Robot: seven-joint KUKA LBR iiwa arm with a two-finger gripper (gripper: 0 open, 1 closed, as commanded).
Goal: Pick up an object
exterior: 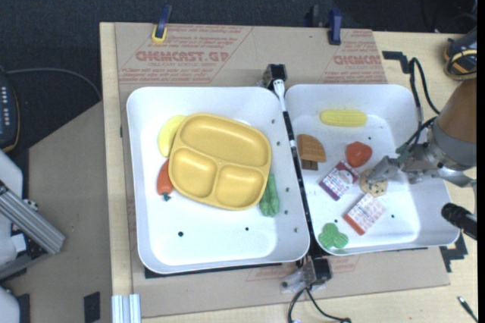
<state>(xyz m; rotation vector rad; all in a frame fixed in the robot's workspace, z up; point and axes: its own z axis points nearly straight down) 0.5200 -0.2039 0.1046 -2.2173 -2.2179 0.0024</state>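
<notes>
The right bin (400,227) holds a yellow corn cob (343,117), a brown block (310,151), a red tomato-like piece (358,154), a purple-and-white packet (338,181), a red-and-white packet (364,214), a green piece (332,236) and a small tan piece (373,185). My gripper (383,171) reaches in from the right, low over the bin. Its tip sits just above the tan piece, right of the purple packet and below the tomato. Whether it touches or holds anything is unclear.
The left bin (220,242) carries a yellow divided tray (218,161) with a yellow item (168,133), a red-orange item (164,179) and a green item (270,196) at its edges. Cables run along the right bin's far right rim.
</notes>
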